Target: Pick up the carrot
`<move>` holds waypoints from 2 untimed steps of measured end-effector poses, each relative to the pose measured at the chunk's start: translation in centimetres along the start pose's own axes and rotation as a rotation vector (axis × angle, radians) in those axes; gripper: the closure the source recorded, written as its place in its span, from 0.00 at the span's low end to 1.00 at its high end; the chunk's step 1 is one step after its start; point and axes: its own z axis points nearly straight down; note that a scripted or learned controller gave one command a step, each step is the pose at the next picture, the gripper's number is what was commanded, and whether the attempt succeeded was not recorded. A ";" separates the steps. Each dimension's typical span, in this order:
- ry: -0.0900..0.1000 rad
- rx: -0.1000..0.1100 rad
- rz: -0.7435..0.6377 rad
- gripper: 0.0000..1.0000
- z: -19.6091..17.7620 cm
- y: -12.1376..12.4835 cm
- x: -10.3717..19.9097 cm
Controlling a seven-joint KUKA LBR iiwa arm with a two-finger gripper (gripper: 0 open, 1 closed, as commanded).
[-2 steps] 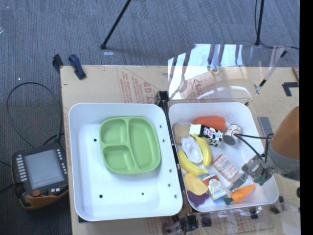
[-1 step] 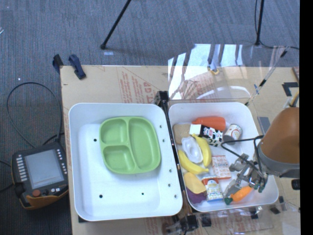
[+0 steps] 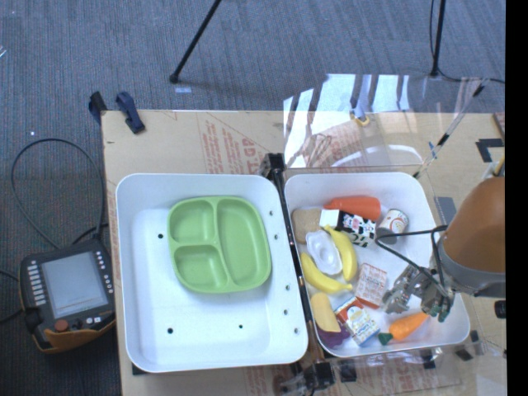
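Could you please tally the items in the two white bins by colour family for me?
Green: 1, the green plastic divided plate
Orange: 2, the small orange carrot and a larger orange one
Yellow: 2, the yellow toy bananas
Total: 5

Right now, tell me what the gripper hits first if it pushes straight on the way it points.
Likely the carrot: the gripper hangs just above it in the right bin, pointing down. Depth is unclear from this view.

Blue-grey carpet floor [image 3: 247, 31], black tripod legs [image 3: 202, 31], handheld control pendant [image 3: 70, 291] lower left, cardboard-topped bench [image 3: 198, 143]
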 end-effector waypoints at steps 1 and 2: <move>-0.004 0.002 0.182 1.00 -2.1 0.4 0.2; -0.005 0.002 -0.093 1.00 -3.4 -2.1 -1.4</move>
